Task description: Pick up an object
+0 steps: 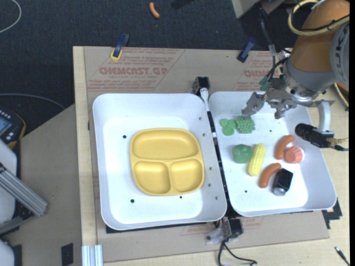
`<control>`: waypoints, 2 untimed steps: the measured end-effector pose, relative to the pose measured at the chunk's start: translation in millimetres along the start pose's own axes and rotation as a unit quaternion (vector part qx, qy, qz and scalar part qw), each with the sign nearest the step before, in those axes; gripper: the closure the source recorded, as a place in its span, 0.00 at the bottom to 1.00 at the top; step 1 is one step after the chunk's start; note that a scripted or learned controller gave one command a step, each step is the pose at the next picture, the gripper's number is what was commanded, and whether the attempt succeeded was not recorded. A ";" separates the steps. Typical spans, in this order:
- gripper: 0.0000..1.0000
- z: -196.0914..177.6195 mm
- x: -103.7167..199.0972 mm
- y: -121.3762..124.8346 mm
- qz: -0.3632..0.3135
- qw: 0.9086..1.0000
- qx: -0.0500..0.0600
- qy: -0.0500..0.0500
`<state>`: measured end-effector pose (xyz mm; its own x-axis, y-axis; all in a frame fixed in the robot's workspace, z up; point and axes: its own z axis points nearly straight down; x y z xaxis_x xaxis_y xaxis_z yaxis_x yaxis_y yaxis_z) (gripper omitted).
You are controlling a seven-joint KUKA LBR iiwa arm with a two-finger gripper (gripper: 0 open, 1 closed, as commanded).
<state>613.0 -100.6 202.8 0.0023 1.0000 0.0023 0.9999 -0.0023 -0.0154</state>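
While end effector [265, 107] hovers open, broccoli [246, 125] lies beside.

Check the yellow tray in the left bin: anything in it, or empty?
Empty. All three compartments of the yellow tray show bare yellow plastic. The toy food, like the corn, lies in the right bin.

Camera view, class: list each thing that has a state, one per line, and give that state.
Yellow plastic divided plate: upright in left white bin, compartments bare.
Yellow toy corn cob: lying flat.
Orange toy sausage: lying flat.
Tool: open, above right white bin, holding nothing.
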 end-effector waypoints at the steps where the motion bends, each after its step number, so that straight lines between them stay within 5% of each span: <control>1: 0.00 -7.9 0.2 2.9 -0.001 1.000 -0.007 -0.001; 2: 0.00 46.9 -0.9 13.3 -0.001 1.000 -0.005 -0.001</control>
<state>625.6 -101.4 155.7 -0.0004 1.0000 0.0008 1.0000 0.0004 -0.0049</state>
